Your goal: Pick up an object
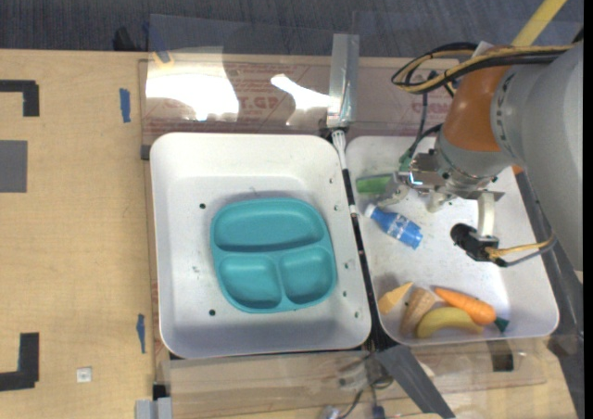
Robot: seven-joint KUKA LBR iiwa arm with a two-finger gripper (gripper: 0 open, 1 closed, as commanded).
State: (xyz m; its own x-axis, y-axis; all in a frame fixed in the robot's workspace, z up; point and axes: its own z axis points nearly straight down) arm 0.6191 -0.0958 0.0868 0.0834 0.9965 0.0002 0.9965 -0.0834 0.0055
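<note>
The big grey arm is reaching in over the right bin; two white bins are sitting side by side. The left bin is holding one teal tray with three parts. The right bin is holding the toys — one orange carrot, one yellow banana, one tan cone-shaped piece, one blue bottle lying tilted, and one green thing near the top left. The gripper is hanging just beside the green thing; I cannot tell how it is set.
</note>
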